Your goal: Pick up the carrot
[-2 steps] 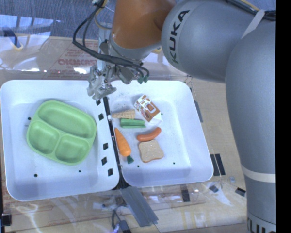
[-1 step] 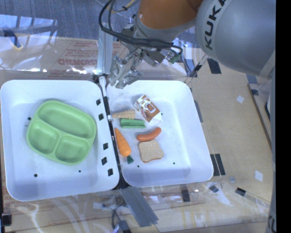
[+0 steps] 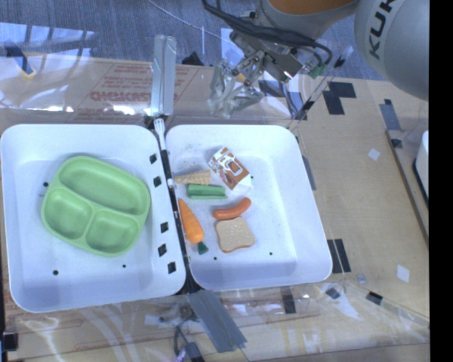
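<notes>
The carrot (image 3: 191,223), orange with a green stem end, lies along the left wall of the right bin (image 3: 287,202), pointing up and left. My gripper (image 3: 234,89) hangs above the bench just beyond the right bin's far edge, well away from the carrot. Nothing is visibly held in it.
Around the carrot lie a tan wafer (image 3: 192,177), a green bean (image 3: 206,191), a sausage (image 3: 232,208), a bread slice (image 3: 235,236) and a small carton (image 3: 229,168). The left bin (image 3: 23,202) holds a green divided plate (image 3: 95,205).
</notes>
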Available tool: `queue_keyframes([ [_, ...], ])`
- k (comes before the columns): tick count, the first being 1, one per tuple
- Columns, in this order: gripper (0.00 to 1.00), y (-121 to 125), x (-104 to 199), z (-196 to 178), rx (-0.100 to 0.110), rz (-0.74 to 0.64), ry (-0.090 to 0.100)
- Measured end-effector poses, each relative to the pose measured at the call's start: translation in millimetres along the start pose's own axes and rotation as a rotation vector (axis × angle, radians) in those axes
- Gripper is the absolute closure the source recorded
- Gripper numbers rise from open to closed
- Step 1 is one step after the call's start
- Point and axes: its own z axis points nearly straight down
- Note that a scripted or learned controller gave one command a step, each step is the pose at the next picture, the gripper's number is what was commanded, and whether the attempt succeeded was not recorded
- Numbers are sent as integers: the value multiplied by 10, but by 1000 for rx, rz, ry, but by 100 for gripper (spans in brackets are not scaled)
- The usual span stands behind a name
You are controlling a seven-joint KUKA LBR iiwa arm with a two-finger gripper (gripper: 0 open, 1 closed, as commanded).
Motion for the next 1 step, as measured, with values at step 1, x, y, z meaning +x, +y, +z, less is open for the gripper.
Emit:
queue_keyframes([
  [1, 100, -114, 383, -210, 0, 34, 1],
])
